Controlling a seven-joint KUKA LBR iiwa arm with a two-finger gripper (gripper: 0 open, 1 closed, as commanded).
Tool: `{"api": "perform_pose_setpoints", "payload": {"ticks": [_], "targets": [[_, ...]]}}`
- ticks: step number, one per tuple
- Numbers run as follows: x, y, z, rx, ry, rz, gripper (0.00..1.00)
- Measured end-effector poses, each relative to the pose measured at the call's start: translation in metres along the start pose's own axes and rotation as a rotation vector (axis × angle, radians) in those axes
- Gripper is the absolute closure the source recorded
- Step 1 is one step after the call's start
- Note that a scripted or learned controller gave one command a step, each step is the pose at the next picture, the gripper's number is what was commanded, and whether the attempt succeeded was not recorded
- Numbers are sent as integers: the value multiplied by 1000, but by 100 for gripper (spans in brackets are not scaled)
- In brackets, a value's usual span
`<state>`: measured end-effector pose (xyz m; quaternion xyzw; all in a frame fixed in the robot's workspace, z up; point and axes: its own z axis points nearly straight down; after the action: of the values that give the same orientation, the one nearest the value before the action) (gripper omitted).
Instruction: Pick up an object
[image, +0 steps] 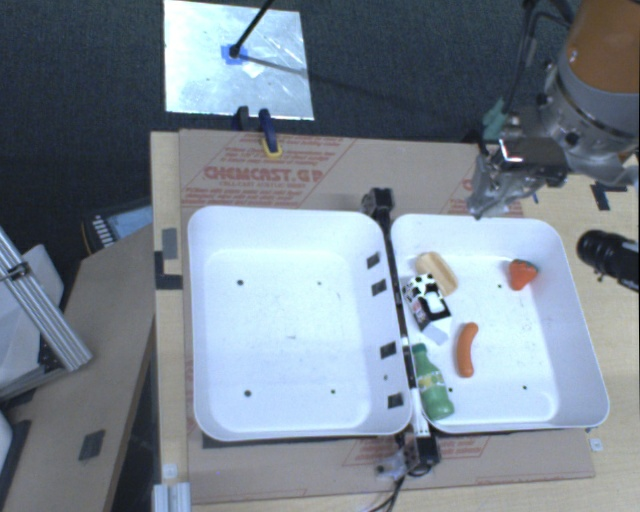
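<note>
Carrot (522, 273) lies below the raised hand (487, 203)

High slanted view over both bins (300, 215)

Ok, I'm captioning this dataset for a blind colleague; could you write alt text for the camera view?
A grey robot arm's gripper hangs over the back rim of the right shallow white bin, which holds a green plastic bottle, an orange sausage-shaped toy, a small red-orange toy, a tan bread-like piece and a black-and-white toy. The left shallow white bin sits alongside.
</note>
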<state>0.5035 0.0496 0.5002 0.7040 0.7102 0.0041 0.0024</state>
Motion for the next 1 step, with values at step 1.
{"api": "perform_pose_setpoints", "payload": {"ticks": [1], "targets": [[6,-17,-19,3,-1,3,100]]}}
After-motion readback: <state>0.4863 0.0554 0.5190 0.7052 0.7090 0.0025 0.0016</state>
